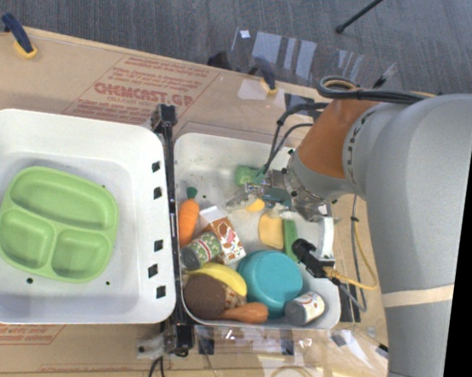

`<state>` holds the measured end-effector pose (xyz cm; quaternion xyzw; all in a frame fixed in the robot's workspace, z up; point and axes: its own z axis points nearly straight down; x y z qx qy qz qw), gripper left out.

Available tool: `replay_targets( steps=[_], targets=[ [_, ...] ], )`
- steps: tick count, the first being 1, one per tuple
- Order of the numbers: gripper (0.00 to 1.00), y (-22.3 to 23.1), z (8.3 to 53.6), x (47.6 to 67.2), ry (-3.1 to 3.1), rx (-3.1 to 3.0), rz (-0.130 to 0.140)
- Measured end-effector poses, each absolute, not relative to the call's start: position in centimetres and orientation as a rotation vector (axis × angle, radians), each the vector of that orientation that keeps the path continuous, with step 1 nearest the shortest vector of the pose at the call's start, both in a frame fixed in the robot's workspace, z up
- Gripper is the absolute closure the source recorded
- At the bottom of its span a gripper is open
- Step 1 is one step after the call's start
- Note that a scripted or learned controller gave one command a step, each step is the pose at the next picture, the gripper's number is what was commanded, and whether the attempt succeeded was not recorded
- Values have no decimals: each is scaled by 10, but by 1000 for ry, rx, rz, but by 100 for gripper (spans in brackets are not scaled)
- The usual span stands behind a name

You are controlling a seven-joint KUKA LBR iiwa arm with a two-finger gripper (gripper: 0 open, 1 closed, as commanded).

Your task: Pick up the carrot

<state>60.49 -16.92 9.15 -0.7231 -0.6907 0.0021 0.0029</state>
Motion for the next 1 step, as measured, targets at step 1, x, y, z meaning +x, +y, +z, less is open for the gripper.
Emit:
replay_targets(
  steps=[1],
  targets=[
    [100,-170,101,604,-2169,-2255,17]
  ],
)
